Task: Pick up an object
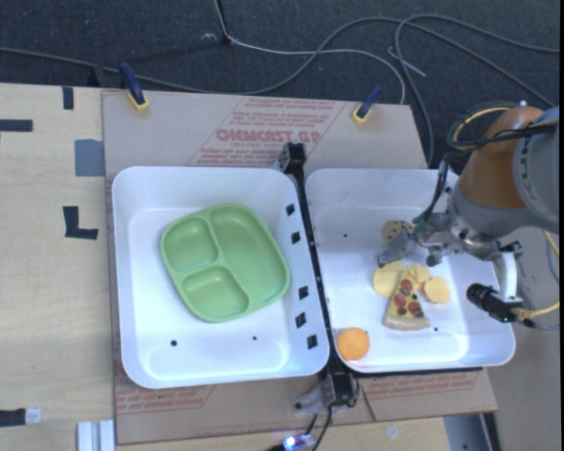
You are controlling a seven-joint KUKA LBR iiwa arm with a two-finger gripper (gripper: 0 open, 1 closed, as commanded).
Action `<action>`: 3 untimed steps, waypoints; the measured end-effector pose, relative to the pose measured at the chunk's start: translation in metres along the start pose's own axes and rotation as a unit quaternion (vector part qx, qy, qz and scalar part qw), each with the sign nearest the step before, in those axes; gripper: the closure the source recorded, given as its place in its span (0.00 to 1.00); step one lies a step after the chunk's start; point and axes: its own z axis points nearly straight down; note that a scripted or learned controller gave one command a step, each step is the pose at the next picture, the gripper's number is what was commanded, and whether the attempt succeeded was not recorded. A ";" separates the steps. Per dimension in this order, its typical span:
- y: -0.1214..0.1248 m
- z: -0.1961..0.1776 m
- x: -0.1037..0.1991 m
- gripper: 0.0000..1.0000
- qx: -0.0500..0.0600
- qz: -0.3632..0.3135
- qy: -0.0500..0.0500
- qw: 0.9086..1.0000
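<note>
Gripper (401,248) is seen low in right bin (357,200), just above pizza slice (407,302) and yellow pieces (389,278); jaw state cannot be told. Orange ball (353,343) sits at front-left corner.

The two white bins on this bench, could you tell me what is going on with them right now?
A grey KUKA arm with an orange band reaches in from the right, its gripper low over the right white bin. Just beside it lie a small tan cookie-like piece, pale yellow toy food pieces, a toy pizza slice and, nearer the front corner, an orange ball. Nothing is visibly held. The left white bin holds a light green divided plastic plate.
</note>
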 end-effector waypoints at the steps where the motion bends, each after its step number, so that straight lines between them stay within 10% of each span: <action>1: 0.001 -0.013 0.001 1.00 -0.001 -0.001 0.000 1.000; 3: 0.006 -0.123 -0.004 1.00 -0.005 0.000 -0.001 1.000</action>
